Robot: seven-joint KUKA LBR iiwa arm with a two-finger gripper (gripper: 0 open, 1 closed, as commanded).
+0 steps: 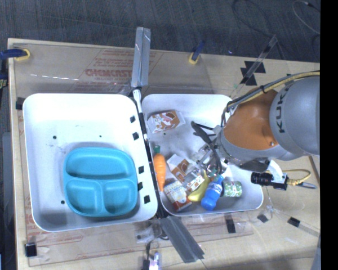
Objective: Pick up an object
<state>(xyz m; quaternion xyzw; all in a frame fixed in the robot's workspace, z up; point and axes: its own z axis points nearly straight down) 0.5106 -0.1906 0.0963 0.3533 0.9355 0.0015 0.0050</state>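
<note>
Two white bins (79, 108), one blue tray (101, 180), one carrot (159, 170), one bottle (212, 193).

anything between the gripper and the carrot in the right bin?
Yes. The gripper sits over the middle of the right bin, and the carrot lies against the bin's left wall. Snack packets lie between them, with a yellow item and blue bottle packed nearby.

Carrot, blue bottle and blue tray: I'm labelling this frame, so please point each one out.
carrot (159, 172): camera view, middle of its orange body, by the right bin's left wall.
blue bottle (212, 194): camera view, middle of its body.
blue tray (101, 181): camera view, ridge between its compartments, left bin.
</note>
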